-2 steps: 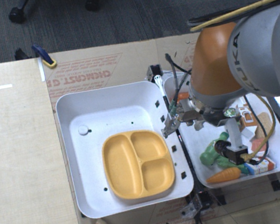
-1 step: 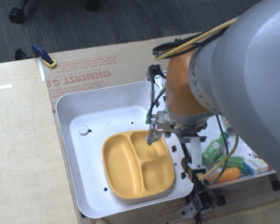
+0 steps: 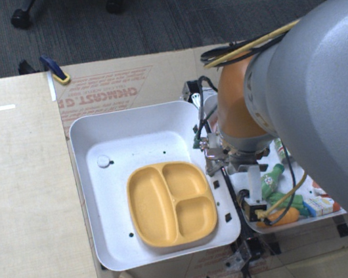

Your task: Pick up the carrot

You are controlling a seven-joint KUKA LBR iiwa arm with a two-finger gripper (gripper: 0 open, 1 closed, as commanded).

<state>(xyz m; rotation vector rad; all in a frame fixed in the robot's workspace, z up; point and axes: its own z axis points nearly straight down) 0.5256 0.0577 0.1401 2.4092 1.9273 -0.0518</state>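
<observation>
One carrot [image 3: 283, 217] sits near my pincer [image 3: 238, 180], whose state I cannot tell; on approach, I must centre over it.

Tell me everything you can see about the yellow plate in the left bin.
The yellow plate looks like smooth plastic, a rounded rectangle with a raised rim and three wells: one long on the left, two smaller on the right. It lies flat on the floor of the left bin, toward its near right corner. Nothing lies in it.
</observation>
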